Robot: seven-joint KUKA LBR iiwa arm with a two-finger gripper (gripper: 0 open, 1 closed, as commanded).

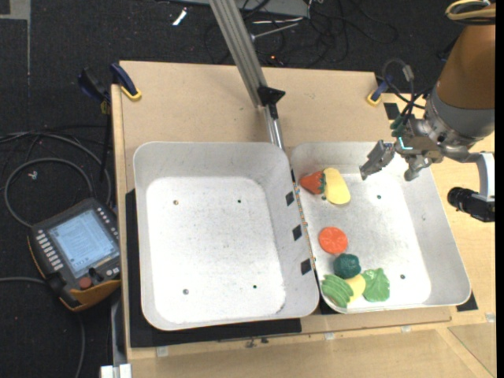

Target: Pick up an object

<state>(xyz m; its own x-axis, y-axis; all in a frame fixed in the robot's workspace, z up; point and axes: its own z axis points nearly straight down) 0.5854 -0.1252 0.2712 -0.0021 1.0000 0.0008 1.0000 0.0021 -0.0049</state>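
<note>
My gripper [395,163] hangs over the far part of the right bin [417,227], its two fingers spread apart with nothing between them. To its left in that bin lie a pale yellow piece [337,187] and a red piece [313,182], side by side near the bin's left wall. An orange round piece [332,239] sits further forward. At the near left corner cluster a dark teal piece [346,265], a green ridged piece [338,290], a small yellow piece [357,285] and a light green piece [377,285].
The left bin [157,172] stands beside the right one, with dark clips on the shared wall [299,231]. A slanted metal pole [240,42] rises from behind the bins. A teach pendant [75,246] lies on the floor at left.
</note>
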